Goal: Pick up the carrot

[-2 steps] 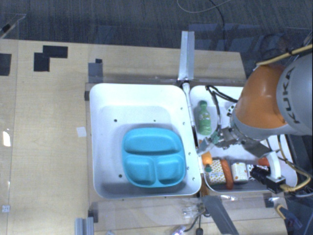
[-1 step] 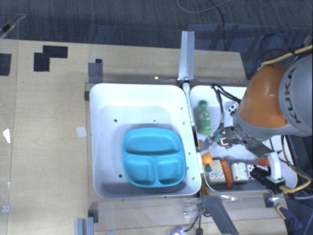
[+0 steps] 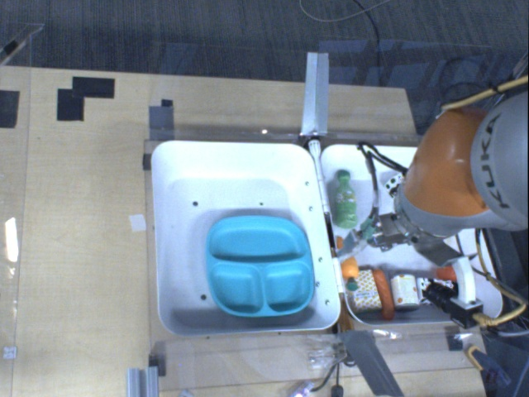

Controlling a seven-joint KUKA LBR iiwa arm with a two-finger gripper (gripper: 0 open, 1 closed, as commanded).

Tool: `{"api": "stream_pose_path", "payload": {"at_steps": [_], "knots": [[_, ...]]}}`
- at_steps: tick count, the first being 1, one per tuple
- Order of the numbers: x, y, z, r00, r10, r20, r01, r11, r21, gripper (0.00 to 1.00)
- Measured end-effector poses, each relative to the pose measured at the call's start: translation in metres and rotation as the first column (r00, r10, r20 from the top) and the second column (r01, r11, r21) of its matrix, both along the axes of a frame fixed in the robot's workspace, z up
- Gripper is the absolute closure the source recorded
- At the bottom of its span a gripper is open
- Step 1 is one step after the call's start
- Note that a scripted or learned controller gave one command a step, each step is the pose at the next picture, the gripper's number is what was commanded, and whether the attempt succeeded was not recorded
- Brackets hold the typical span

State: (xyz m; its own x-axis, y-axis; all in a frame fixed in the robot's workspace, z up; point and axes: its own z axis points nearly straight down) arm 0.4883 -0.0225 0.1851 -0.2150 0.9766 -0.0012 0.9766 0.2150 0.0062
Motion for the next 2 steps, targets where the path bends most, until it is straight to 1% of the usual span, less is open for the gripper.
{"api": "stream_pose_path", "payload": {"at_steps": [1,2], "knots": [[0.000,-0.032,0.000,0.981,-0.196,-0.001,0.196,0.981,0.001,0.00],[0.042,-0.060,-0.088,0.997,-0.074,0.006,0.074,0.997,-0.003,0.00]]}}
